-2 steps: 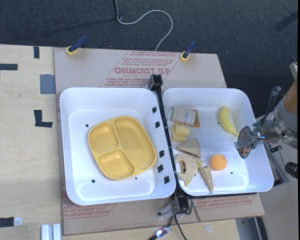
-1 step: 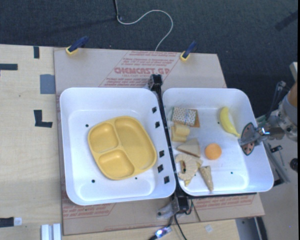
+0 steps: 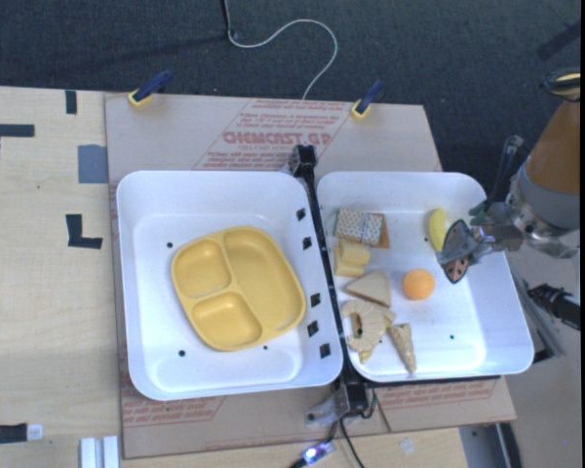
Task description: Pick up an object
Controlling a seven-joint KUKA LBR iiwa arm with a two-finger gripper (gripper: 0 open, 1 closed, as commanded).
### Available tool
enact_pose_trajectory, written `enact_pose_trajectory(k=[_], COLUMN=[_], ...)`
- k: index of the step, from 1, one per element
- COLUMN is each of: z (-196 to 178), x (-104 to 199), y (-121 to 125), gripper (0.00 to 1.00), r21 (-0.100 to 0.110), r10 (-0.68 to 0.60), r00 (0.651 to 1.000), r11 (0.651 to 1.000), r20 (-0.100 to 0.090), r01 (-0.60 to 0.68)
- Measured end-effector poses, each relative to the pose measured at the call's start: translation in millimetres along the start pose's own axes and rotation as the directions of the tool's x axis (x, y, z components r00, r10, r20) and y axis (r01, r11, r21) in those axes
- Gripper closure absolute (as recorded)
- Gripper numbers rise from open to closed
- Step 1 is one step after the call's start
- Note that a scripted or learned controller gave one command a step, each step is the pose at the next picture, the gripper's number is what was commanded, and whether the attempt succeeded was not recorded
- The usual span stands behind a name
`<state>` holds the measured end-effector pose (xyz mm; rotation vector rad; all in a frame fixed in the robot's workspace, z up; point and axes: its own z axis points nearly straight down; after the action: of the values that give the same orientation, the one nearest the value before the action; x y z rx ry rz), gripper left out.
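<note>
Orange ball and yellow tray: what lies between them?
In the camera view, the sandwich triangle and the black divider where the two bins meet lie between the orange ball and the yellow tray.

Grey arm (image 3: pixel 546 198), orange band above wrist, dark metal claw (image 3: pixel 455 254)

Bright, even overhead light. Soft, faint shadows inside the white bins (image 3: pixel 136 261). Mild glare on bin rims and the yellow tray (image 3: pixel 236 286). Slightly soft focus overall; dark carpet (image 3: pixel 97 27) grainy, arm (image 3: pixel 556 178) blurred at right.
</note>
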<state>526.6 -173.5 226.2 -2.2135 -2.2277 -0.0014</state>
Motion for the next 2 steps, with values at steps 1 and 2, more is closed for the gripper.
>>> enact_pose_trajectory(k=[1,2], z=[5.4,14.9], x=[53.7,104.3], y=[33.7,54.1], gripper=[1.00,1.00], r21=[0.001,0.002], r10=[-0.002,0.000], r00=[1.000,1.000], r11=[1.000,1.000], r20=[0.000,0.000], r01=[0.002,0.000])
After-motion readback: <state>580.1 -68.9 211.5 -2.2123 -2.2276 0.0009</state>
